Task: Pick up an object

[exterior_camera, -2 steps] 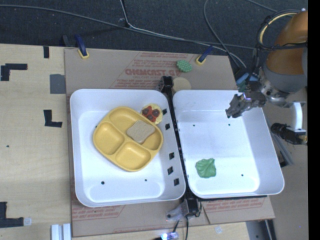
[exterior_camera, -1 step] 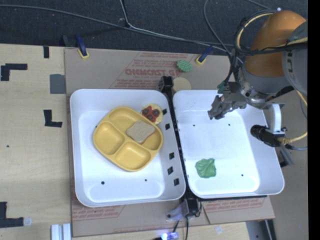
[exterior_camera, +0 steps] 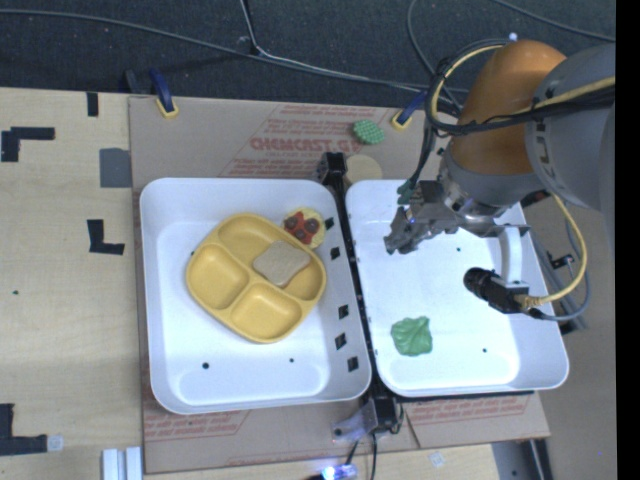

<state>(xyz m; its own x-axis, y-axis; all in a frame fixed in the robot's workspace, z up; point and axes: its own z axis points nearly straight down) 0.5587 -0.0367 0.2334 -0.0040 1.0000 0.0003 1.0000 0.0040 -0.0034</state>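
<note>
1. Your end effector [exterior_camera: 402,238] hangs over the upper left of the right bin [exterior_camera: 530,368]; you cannot tell how its tips stand, and nothing shows between them.
2. The nearest target, a green lump [exterior_camera: 411,335], lies on that bin's floor, toward its lower left, well apart from the end effector.
3. It looks soft, light and crumpled, likely to squash. Take it across its middle, low against the floor.
4. The left bin [exterior_camera: 170,368] holds a yellow tray [exterior_camera: 235,298] bearing a tan slab [exterior_camera: 280,262]; red bits [exterior_camera: 304,227] touch the tray's rim.

wooden bench [exterior_camera: 60,298], dark carpet floor [exterior_camera: 120,28]
</note>
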